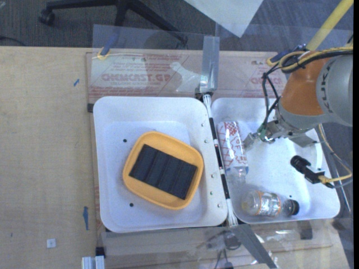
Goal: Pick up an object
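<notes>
Step in hand, as I read it: lining up on a target in the right bin (332, 205). Nothing is lifted yet.

End effector (259, 135) sits just beside the labelled bottle (231, 143), on the side away from the bin divider. I can't tell from this angle whether it's wide or narrow, or how high it is off the bin floor. Nothing visibly in it.

Candidates:
- Labelled bottle: lying flat, long axis along the divider, right against that wall or nearly so. Closest pick.
- Clear bottle (268, 203) with a dark cap: lying down, well apart from the labelled bottle, toward the near rim of the same bin.
- Yellow pad with a dark top (162, 170): across the divider from the labelled bottle, flat in the left bin (106, 150).

How to do it well (my judgement):
- Take the labelled bottle, it's the shortest move.
- Put the grip axis across the bottle's short side, perpendicular to the divider, centred on the body and not the neck.
- Main risk is clearance on the wall side, where half of the grip may land on the divider. Offset slightly or nudge the bottle clear first.
- The bottle looks thin-walled and a bit crumpled, so expect it to deform and maybe roll. Come straight down, close slowly, lift vertically.
- Fallback is the clear bottle. It has open space around it, but it's round and smooth and likely to roll or slip. Grip it mid-body, across its axis.
- After the lift, confirm something is actually held before calling it done.
</notes>
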Robot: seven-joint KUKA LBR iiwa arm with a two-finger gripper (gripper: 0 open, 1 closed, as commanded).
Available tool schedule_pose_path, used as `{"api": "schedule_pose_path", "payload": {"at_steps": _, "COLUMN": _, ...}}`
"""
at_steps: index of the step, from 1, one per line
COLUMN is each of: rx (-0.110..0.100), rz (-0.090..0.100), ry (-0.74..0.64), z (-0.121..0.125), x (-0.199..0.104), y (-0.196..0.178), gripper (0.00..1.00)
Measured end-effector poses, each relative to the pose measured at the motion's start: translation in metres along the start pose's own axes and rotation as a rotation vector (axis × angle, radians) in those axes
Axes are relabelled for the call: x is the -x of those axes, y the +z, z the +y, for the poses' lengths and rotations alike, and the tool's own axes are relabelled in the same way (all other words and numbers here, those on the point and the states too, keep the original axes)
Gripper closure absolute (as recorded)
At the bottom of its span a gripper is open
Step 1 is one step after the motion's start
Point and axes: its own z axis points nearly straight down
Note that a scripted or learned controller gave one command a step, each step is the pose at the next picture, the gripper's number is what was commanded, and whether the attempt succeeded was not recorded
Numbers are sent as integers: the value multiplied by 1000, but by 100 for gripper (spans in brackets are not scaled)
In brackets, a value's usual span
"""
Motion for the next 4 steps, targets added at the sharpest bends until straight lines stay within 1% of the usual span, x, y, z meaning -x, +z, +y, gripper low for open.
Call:
{"api": "schedule_pose_path", "payload": {"at_steps": 1, "rx": 2, "rz": 4, "ry": -7, "z": -46, "x": -20, "y": 0, "gripper": 0}}
{"api": "schedule_pose_path", "payload": {"at_steps": 2, "rx": 2, "rz": 18, "ry": 2, "z": -110, "x": -43, "y": 1, "gripper": 0}}
{"api": "schedule_pose_path", "payload": {"at_steps": 3, "rx": -2, "rz": 23, "ry": -128, "z": -116, "x": -31, "y": -41, "gripper": 0}}
{"api": "schedule_pose_path", "payload": {"at_steps": 4, "rx": 0, "rz": 20, "ry": -39, "z": -45, "x": -14, "y": 1, "gripper": 0}}
